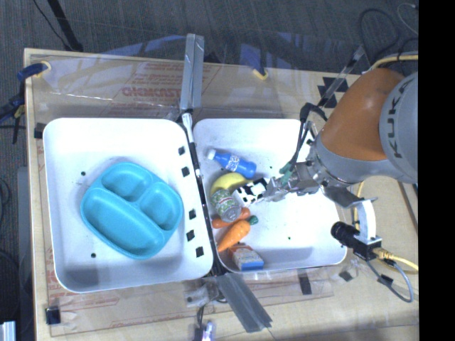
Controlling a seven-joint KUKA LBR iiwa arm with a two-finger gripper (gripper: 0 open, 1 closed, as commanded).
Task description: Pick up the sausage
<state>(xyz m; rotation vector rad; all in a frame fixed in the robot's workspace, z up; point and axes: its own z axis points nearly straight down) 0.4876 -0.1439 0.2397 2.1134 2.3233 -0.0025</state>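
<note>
Claw over the right bin's pile; sausage not yet lifted.

The claw [274, 189] hangs low in the right bin [313, 251], just beside a black-and-white toy [250, 190]; whether it is open or closed cannot be told. The sausage [229, 220], reddish-brown, appears to lie at the bin's left side between a small can [227, 204] and a carrot [234, 236], touching both. Nothing shows between the fingers. Judged: approach only; the grasp and lift remain. The blue tray [131, 208] sits in the left bin [64, 141].

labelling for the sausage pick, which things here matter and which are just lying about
Job: sausage, hand.
Lying about: blue bottle, can, carrot, yellow fruit, blue plate.
</note>
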